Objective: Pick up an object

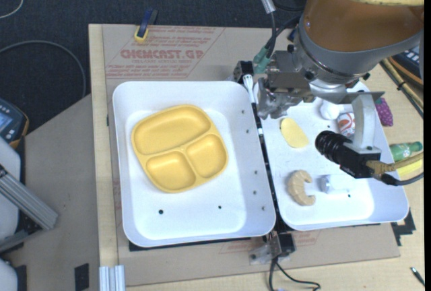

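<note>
The tool (273, 104) hangs at the right bin's (377, 212) upper left corner; I cannot tell its state. The yellow chip (294, 133) lies just below; the tool may hit the wall.

The surface (168, 50) is a tan board printed with red lettering. Two white bins, the left bin (131, 212) and right bin (350, 212), lie side by side on it; a small yellow-and-blue clip (143, 27) rests at its far edge.
</note>
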Action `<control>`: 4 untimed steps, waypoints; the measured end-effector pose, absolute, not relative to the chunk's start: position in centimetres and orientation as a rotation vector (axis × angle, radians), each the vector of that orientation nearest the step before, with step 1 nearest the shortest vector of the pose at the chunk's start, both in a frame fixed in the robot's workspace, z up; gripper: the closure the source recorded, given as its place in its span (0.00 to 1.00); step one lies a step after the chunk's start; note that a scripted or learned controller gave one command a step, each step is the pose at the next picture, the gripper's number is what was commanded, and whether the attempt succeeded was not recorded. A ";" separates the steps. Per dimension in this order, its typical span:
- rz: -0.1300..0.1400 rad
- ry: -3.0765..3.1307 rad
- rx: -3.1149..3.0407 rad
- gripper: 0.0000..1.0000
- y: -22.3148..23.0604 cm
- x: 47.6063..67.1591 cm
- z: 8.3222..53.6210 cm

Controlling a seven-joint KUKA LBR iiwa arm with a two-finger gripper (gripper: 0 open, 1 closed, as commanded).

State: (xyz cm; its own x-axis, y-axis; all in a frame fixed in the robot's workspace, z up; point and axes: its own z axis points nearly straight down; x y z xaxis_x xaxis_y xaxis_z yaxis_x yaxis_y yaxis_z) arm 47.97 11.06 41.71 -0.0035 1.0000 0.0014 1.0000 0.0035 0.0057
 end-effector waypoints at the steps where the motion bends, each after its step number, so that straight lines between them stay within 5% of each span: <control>1: -0.014 2.238 2.215 1.00 20.5 47.7 33.1; 2: 0.014 2.214 2.222 1.00 16.5 48.0 41.8; 3: -0.015 2.218 2.231 1.00 12.4 47.8 33.8; 4: 0.002 2.221 2.221 1.00 12.7 48.0 35.3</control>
